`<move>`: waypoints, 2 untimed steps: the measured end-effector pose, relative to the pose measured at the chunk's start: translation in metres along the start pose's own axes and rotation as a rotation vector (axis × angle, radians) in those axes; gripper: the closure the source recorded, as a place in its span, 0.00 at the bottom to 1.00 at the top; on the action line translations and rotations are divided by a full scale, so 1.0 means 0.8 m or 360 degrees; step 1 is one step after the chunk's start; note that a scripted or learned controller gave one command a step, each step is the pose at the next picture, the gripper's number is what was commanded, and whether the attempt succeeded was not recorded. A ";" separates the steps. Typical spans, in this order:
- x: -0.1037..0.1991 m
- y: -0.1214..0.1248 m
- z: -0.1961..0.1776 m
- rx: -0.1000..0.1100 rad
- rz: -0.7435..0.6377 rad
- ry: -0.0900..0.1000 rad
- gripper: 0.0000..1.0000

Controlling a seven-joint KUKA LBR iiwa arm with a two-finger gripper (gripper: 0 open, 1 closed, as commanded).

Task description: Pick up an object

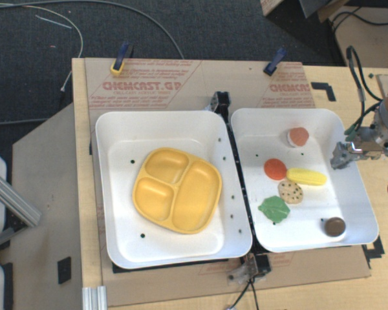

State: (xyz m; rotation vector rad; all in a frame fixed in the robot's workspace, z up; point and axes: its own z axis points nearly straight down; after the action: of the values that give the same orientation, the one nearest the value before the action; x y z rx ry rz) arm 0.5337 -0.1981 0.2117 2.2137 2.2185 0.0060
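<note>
Hanging at the right rim of the right bin (349,192), the hand (344,155) sits low at the end of the arm (381,134), which comes in from the right side. It is too small and blurry to tell how it is set, and nothing can be seen in it.

Inside that bin, well to the left of the hand, lie six small things. A pink round piece (299,136) is near the top. Below it an orange round piece (275,168) sits just beside a yellow banana (306,177). A spotted cookie (290,191) lies just under those two, and a green leaf (274,209) touches the cookie from below. A brown ball (335,227) rests alone near the bottom right corner.

Next door, the left bin (116,173) holds a yellow tray (176,190) with three parts.

Both bins rest on a brown board (90,108) on the surface. Two blue clips (121,57) pinch the board's far edge.
</note>
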 end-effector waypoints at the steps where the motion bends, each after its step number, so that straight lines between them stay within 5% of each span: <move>1: 0.012 0.006 -0.068 0.0000 -0.0001 0.0000 1.00; 2: 0.012 0.008 -0.097 0.0005 0.0000 0.0002 1.00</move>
State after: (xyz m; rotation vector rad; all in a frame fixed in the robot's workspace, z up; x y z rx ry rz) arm 0.5393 -0.1880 0.2895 2.2162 2.2204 0.0035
